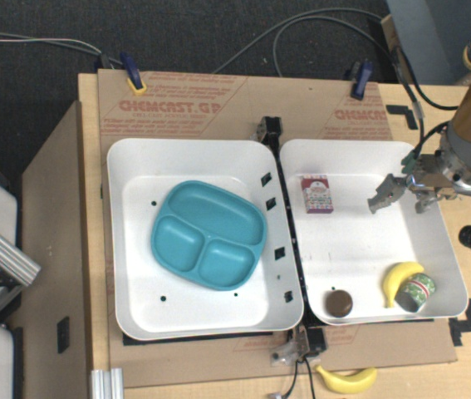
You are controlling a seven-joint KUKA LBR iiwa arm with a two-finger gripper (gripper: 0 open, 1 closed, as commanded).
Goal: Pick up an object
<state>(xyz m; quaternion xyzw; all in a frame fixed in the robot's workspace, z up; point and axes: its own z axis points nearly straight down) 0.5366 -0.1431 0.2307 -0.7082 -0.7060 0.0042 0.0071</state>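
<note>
In the right bin (360, 239) lie a small red and white box (316, 194) near the back left, a brown round object (338, 303) at the front, and a yellow banana (399, 278) beside a green and red can (418, 293) at the front right. My gripper (401, 193) hangs over the bin's back right part, its fingers (382, 196) spread open with nothing between them. It is to the right of the box and well behind the banana.
The left bin (127, 248) holds a teal divided plate (208, 233). Another banana (350, 379) lies outside the bins on the cardboard at the front. Blue clamps (133, 75) and cables sit along the bench's back edge.
</note>
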